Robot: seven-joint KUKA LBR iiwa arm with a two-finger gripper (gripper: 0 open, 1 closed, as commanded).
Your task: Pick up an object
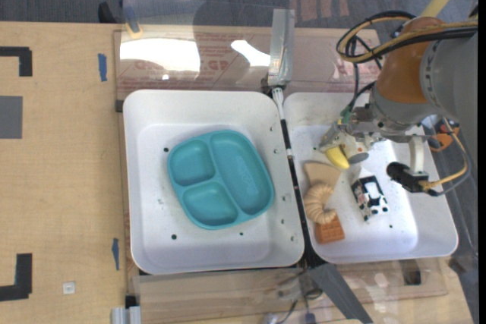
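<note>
The pincer [345,142] hangs low in the right white bin [433,235], right of frame centre, just above a small yellow plastic piece [338,157]; how wide it stands I cannot tell. Close below lie a tan ring-shaped toy [319,199] and an orange block [329,231]. A slightly off descent could nudge the yellow piece aside or catch the neighbours instead.

A tan counter [53,163] carries two shallow white bins side by side, their inner edges touching. The left bin [144,125] and the right bin [433,231] both sit toward its near edge. Black corner marks [19,61] and short blue tape strips [102,66] lie flat on the bare counter, left of the bins.
</note>
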